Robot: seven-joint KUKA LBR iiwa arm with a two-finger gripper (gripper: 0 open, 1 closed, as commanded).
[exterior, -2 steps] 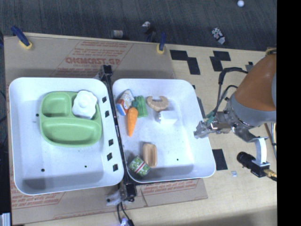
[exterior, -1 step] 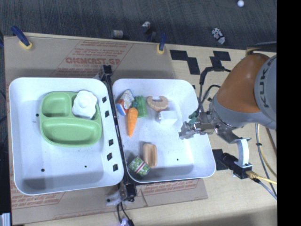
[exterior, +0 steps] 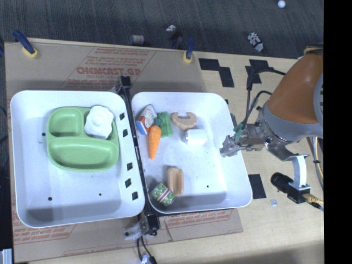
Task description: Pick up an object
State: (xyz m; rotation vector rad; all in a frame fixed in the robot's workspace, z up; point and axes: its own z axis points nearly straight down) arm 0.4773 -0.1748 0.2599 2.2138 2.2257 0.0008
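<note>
I see the gripper (exterior: 228, 149) at the right bin's (exterior: 234, 188) right rim, holding nothing; the toy carrot (exterior: 154, 141) lies well apart.

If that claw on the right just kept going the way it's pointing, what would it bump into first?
Probably the small white block in the right bin. The gripper points leftward over the bin's right rim, though its height is unclear.

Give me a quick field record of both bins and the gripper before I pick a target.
left bin: green divided tray with a white object in its upper right compartment
right bin: carrot, hot dog, white block, green-patterned item near the front left corner
gripper: at the right bin's right rim, holding nothing visible
</note>
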